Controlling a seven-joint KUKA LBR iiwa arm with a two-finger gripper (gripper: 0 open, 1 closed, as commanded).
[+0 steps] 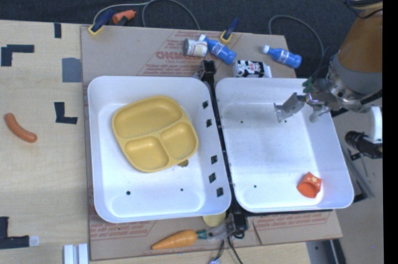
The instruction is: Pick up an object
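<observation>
Two bins sit side by side, and at right the gripper (297,108), fingers apparently apart around nothing, hovers over the right bin (261,200), far from the orange object (310,185).

**Two bins, gripper over the right one**

The gripper (297,108) hangs over the right shallow white bin's (267,194) far side. The small orange object (310,185) lies nearer the camera, in that bin's near right corner. Left of the jaws, the yellow three-compartment plastic plate (155,133) sits in the left shallow white bin (149,207).

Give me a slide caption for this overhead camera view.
End effector over the right bin, orange object in its near corner, yellow tray left.
</observation>
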